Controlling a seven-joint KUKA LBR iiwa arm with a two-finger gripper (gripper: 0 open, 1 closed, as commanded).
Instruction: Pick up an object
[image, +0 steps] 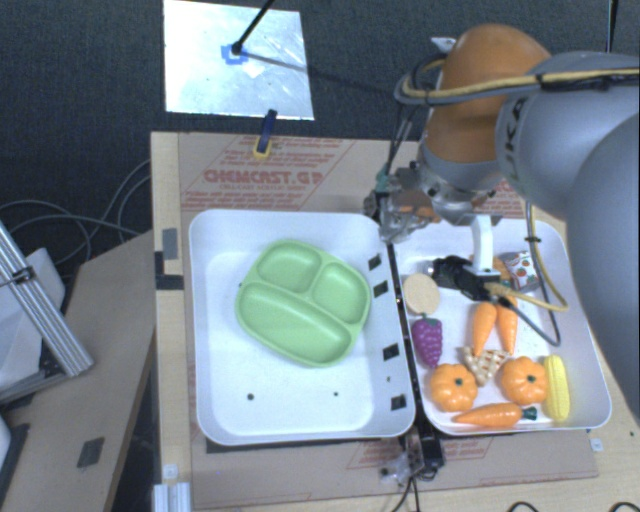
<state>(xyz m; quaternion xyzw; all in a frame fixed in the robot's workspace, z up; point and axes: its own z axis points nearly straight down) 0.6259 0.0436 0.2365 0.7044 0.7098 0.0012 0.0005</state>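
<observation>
Camera view looks down on two white bins side by side on the worktop (330, 165). In the right bin (583, 345), nearest the viewer at its 6 o'clock edge, a toy carrot (488, 414) lies on its side. Just beyond it sit two small orange pumpkins, one at 7 o'clock (452, 386) and the other at 5 o'clock (523, 379). A yellow corn cob (557, 388) touches the 5 o'clock pumpkin's 3 o'clock side. A pale checkered wedge (488, 364) rests between the pumpkins. Farther in, a purple grape bunch (427, 340) lies beside the dividing wall. At its 3 o'clock, two more carrots (494, 327) lie side by side. A round beige disc (421, 295) sits just beyond the grapes.

The left bin (215, 400) holds a green divided plate (303, 300) near its centre.

Farthest back, the gripper (397, 218) hangs over the far rim where the two bins meet, at 12 o'clock from the disc and apart from every toy. Whether it is open or closed cannot be told, and nothing is seen held in it.
</observation>
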